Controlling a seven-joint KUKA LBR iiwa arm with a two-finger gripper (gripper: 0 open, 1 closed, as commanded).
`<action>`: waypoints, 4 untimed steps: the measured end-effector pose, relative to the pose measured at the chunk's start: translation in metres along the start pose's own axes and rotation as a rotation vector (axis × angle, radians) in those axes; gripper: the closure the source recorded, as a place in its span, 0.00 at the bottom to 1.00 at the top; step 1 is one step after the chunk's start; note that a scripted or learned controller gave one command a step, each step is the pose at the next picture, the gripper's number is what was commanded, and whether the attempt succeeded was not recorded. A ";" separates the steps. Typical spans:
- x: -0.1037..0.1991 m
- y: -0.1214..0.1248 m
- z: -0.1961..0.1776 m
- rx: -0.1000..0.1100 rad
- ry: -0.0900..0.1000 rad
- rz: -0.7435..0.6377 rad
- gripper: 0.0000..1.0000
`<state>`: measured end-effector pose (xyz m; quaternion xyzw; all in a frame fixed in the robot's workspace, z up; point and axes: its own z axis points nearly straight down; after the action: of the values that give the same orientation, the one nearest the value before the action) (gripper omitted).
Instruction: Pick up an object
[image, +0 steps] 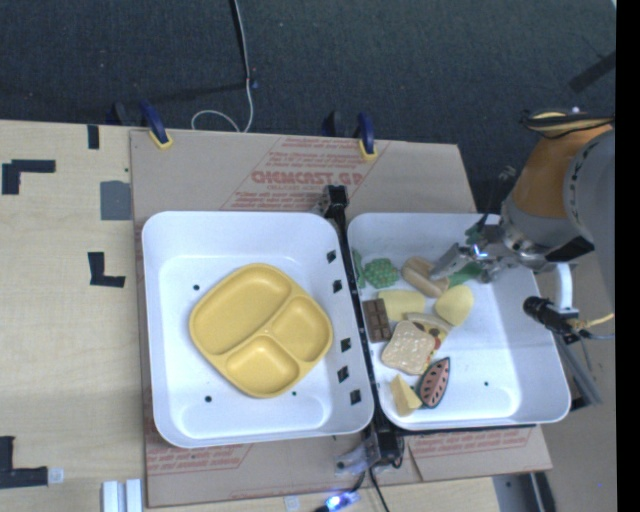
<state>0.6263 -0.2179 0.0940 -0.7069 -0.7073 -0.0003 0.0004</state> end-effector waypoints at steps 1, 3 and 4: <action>0.048 -0.062 0.005 -0.014 -0.005 0.003 0.00; 0.052 -0.060 -0.002 -0.004 0.008 -0.002 0.00; 0.052 -0.001 0.007 -0.001 0.000 -0.002 0.00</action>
<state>0.6251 -0.1661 0.0866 -0.7062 -0.7080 -0.0007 -0.0002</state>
